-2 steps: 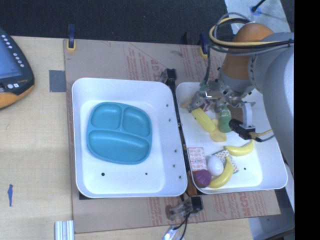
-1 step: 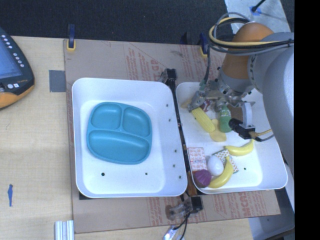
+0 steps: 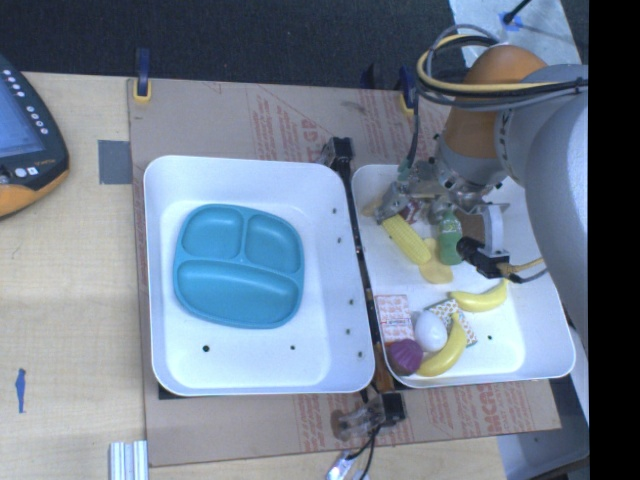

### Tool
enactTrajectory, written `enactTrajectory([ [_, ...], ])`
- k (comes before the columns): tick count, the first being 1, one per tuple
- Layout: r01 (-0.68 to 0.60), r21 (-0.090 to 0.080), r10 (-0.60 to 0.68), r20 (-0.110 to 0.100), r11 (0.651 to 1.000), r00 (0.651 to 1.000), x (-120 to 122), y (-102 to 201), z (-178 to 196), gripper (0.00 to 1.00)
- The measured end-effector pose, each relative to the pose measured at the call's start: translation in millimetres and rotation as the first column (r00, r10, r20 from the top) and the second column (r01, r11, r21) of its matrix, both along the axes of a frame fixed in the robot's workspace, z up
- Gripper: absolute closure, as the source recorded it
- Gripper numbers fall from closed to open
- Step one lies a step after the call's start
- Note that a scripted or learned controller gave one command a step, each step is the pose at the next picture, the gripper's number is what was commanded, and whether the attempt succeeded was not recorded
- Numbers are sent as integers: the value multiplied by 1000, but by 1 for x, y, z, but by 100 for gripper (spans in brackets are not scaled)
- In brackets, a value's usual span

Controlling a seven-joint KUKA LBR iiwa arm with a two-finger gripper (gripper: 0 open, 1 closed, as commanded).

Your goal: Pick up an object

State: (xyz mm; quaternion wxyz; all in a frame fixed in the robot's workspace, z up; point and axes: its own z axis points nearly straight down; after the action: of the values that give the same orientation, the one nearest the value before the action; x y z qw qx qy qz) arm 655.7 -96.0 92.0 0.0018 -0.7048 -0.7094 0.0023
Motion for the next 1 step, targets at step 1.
enactTrajectory([
  [1, 4, 0, -4, 3, 1000, 1000, 1, -6, 0, 0],
])
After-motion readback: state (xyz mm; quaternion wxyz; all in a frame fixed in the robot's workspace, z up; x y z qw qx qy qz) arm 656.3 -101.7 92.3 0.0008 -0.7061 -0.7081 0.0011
